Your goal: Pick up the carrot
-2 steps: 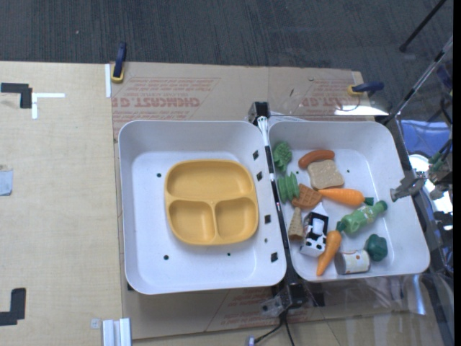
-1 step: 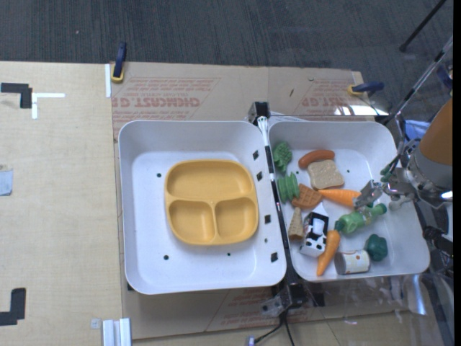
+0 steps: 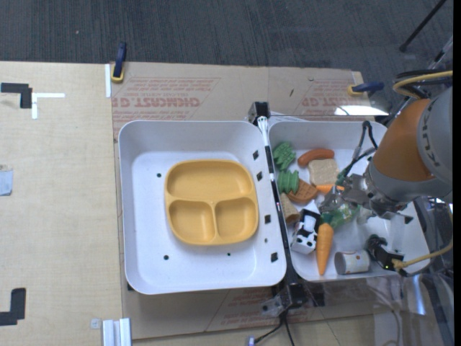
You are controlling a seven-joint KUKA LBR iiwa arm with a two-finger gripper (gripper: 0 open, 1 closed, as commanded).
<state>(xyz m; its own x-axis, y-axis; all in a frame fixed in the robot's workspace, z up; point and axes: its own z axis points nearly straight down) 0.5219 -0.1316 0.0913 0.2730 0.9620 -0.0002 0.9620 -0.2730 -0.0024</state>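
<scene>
Look to the right bin (image 3: 403, 269): the carrot (image 3: 324, 246) lies near its front edge, toward the front left corner, thick end up toward the middle of the bin and the point aimed at the front wall. Just to its left, close enough that you cannot tell whether they touch, sits a black-and-white cow toy (image 3: 307, 231); to its right, near the front edge and a little apart, lies a small grey can (image 3: 351, 262) on its side. The gripper (image 3: 344, 202) hangs over the middle of the bin, just above the carrot's leafy green top, and it sits amid so much clutter that you cannot tell how its claw stands or whether it has hold of anything; nothing can be made out in it. Behind it, toward the back of the bin, are a slice of bread (image 3: 323, 171), a sausage (image 3: 316, 156) and some green vegetable pieces (image 3: 284, 155) along the left wall. The left bin (image 3: 137, 215) carries a yellow divided plate (image 3: 212, 201), and it plays no part here. Judge the carrot as a light, stiff toy, likely smooth plastic and so a little slippery, and because it tapers, a grip near the tip would tend to squeeze it out. You would do better to close across the thick upper half, below the green top, with the claw set across its length, and to come down clear of the cow so it is not pinched along with it.
</scene>
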